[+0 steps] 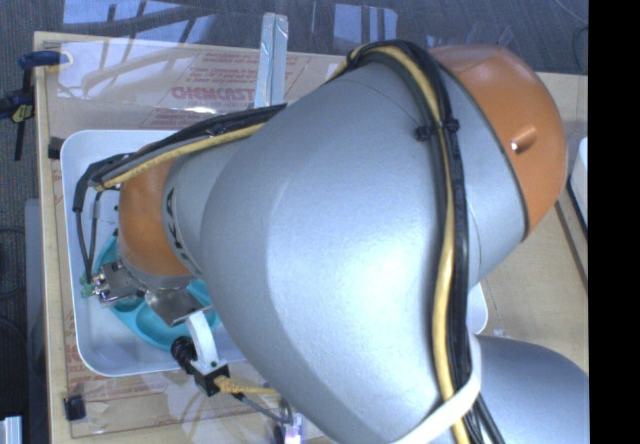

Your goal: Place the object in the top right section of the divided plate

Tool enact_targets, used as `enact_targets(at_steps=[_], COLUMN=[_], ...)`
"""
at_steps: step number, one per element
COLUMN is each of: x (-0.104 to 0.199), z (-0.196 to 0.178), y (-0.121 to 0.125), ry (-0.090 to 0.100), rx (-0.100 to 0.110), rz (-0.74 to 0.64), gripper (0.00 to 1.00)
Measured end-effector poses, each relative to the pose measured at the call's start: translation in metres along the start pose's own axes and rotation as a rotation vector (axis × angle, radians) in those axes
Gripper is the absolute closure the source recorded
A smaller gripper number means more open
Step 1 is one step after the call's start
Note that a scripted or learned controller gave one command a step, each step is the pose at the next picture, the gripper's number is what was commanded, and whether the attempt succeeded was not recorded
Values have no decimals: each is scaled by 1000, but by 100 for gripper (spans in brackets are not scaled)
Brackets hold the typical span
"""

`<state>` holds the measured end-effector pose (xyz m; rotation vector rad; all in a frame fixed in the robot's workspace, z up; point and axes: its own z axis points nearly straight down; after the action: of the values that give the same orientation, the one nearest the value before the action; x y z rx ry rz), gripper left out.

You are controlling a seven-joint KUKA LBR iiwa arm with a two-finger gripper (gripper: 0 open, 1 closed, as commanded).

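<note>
Mostly the grey arm [360,242] covers the left white bin [75,232], and the hand's [150,297] state I cannot tell. Beneath the wrist, inside that bin's lower part, a turquoise rim [140,324] peeks out, likely the divided plate; the object itself I cannot make out. Judging by the sheen, the plate seems hard, light plastic, stiff and slippery, best left seated. Beyond the bin's far edge, red lettering on clear sheeting [215,92] reads roughly "CHEMCAST".

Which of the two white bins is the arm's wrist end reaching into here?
The left shallow white bin: the wrist's orange band hangs over it, above a teal plate-like object. The right bin lies mostly hidden beneath the grey arm.
</note>
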<state>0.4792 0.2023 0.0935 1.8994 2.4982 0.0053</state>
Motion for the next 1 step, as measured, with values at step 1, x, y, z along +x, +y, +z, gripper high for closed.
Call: enact_targets(at_steps=[1], x=[-4], z=[-13], y=[4], ry=[-3], rx=[-7], rz=[2], gripper=[100])
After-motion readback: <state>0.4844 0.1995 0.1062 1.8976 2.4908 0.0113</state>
